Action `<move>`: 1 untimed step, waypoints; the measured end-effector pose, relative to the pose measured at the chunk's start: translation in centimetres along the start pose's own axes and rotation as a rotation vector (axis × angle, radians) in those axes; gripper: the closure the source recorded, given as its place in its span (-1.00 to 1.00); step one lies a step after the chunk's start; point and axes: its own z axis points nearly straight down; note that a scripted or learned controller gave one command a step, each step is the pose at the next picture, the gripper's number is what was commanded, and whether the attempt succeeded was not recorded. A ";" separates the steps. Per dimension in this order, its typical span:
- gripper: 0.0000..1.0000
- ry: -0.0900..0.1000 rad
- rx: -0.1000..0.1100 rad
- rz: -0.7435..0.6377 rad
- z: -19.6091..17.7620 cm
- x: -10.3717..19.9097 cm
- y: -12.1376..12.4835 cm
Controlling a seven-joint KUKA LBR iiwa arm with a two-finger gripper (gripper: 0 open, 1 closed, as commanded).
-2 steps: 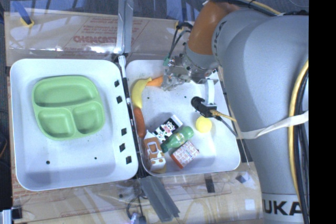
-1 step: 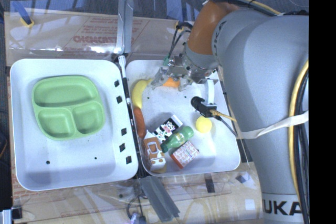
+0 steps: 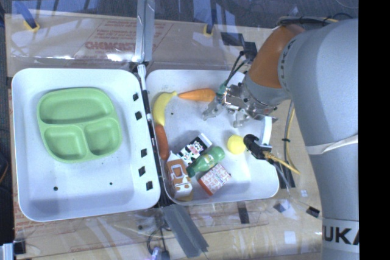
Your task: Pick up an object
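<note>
Hovering end effector (image 3: 226,111), seemingly open, above one carrot (image 3: 196,95), one banana (image 3: 161,106), one lemon (image 3: 236,144).

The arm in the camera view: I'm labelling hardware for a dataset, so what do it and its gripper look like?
The arm is bulky, rounded and light grey, with an orange band above the wrist and part of dark KUKA lettering low on its body. Thin dark cables run along the wrist. The gripper is a small metallic assembly.

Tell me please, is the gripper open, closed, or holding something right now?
Gripper: open, holding nothing, hovering in the right bin beside the carrot.
</note>
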 end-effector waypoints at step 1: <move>-1.00 0.000 -0.003 -0.312 -0.1 6.4 4.1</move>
